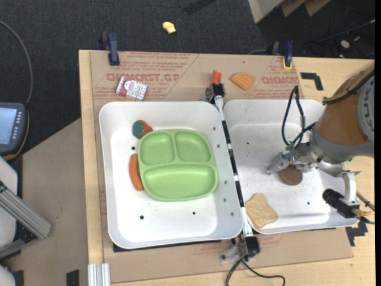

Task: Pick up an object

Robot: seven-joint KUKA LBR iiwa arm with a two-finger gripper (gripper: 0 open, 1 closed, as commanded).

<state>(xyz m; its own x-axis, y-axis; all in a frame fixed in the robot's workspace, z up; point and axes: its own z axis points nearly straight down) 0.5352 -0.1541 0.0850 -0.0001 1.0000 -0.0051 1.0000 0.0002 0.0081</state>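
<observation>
The arm leans in low from the right, its gripper (pixel 284 162) down in the right bin (pixel 256 115); whether it is spread or pinched I cannot tell. One brown disc (pixel 291 177) lies just beneath and beside it, apparently touching. One bread slice (pixel 261 211) sits nearer the front. Far left, one green divided tray (pixel 177 164), one orange sausage (pixel 136 173).

Red print on the cardboard sheet (pixel 178 70) under the bins reads roughly "CHEMCAST GP" at 11 o'clock; a partial repeat stands at 1 o'clock. The small pink packet (pixel 131 87) at 10 o'clock carries print too small to read.
</observation>
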